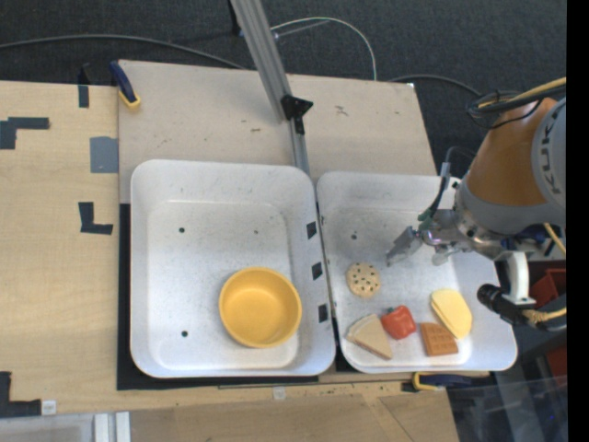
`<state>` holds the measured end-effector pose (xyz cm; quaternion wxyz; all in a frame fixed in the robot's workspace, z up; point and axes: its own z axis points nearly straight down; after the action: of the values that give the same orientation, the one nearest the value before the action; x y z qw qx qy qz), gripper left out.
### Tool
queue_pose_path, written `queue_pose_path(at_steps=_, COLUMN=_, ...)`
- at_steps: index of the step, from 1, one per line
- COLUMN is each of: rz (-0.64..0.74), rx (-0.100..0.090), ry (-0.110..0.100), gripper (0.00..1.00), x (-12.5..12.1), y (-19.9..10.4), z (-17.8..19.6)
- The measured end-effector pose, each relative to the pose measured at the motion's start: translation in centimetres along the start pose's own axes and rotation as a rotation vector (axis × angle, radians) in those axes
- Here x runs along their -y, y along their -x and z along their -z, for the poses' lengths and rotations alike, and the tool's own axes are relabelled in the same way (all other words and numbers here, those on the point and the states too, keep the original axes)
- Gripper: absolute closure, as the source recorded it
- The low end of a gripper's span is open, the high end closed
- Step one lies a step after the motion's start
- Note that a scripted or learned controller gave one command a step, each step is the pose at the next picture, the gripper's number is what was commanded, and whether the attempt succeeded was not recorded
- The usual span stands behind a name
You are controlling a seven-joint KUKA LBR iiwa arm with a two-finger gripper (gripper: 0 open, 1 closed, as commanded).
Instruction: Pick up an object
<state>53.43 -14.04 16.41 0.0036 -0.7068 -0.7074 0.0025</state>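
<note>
Camera view
Arm: grey with an orange band, reaching in from the right over the right bin (368, 191).
Gripper (421, 248): low over the upper middle of the right bin, its two fingers spread apart, one pointing toward the bin's centre, the other nearer the wrist; nothing seems to lie between them, though the slant makes this hard to judge.
Cookie (363, 280): round, pale with dark chips, flat on the bin floor, near the gripper but apart from it, below and left of the fingers.
Red piece (398, 322): at the near edge of the right bin, touching a tan wedge (371, 337) on its left.
Waffle-brown square (439, 339): just right of the red piece.
Yellow slice (452, 312): just above the square, toward the bin's right side.
Left bin (156, 247): holds a yellow bowl (260, 307), upright, in its near right corner.
</note>
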Motion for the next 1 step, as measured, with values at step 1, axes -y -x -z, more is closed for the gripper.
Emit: queue_pose_path(at_steps=1, rz=-0.001, rx=0.000, ry=0.000, gripper=0.00, x=0.74, y=0.79, z=-5.52)
